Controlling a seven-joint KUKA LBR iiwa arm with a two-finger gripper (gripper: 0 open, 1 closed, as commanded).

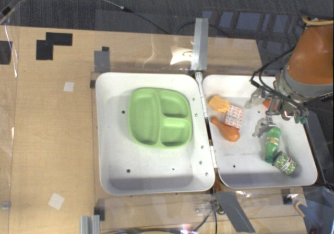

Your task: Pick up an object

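Pickup not yet achieved: gripper (269, 115), fingers spread and holding nothing, hangs just above the green bottle (272, 144) lying in the right bin (245, 175), so closing and lifting remain.

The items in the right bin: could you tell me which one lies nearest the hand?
The green bottle, just below the hand; the orange carrot-shaped toy and patterned box lie farther left.

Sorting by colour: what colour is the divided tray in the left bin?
Light green, plain to see in the camera view: the divided tray.
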